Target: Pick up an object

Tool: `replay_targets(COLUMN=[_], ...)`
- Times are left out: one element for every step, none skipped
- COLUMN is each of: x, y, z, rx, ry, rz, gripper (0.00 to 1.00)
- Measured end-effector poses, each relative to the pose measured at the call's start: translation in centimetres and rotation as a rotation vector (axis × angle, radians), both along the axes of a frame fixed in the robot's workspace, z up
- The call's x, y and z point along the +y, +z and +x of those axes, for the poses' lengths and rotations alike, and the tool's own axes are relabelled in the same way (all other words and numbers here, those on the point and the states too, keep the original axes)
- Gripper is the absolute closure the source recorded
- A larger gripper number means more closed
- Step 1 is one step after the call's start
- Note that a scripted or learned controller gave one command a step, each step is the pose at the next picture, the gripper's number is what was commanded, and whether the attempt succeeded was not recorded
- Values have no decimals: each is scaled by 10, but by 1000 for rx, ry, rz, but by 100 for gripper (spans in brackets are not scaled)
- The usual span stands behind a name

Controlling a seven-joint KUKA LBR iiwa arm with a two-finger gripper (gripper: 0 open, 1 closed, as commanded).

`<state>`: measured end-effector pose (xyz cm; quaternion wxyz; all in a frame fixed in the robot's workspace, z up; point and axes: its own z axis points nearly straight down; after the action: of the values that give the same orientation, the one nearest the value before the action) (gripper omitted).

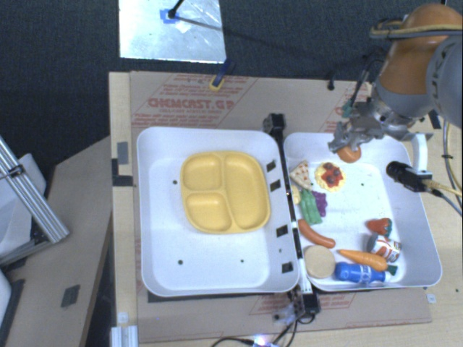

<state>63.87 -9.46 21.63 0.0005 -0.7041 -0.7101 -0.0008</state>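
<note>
My gripper hangs over the back of the right bin, near its far rim. A small round orange object sits at its fingertips, pinched between them. Below it in the bin lie a small round pizza, a pizza slice, a green and purple bunch, a sausage, a tan disc, a carrot, a blue can and a red and white can.
The left bin holds a yellow divided plate. A black divider runs between the bins. A black fixture juts in over the right bin's right rim. A foil sheet lies behind the bench.
</note>
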Motion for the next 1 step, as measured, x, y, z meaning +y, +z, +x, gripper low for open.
replay_targets(x=[56], y=[-6], z=[-16], rx=[1], ry=[1], rz=[1], gripper=[100])
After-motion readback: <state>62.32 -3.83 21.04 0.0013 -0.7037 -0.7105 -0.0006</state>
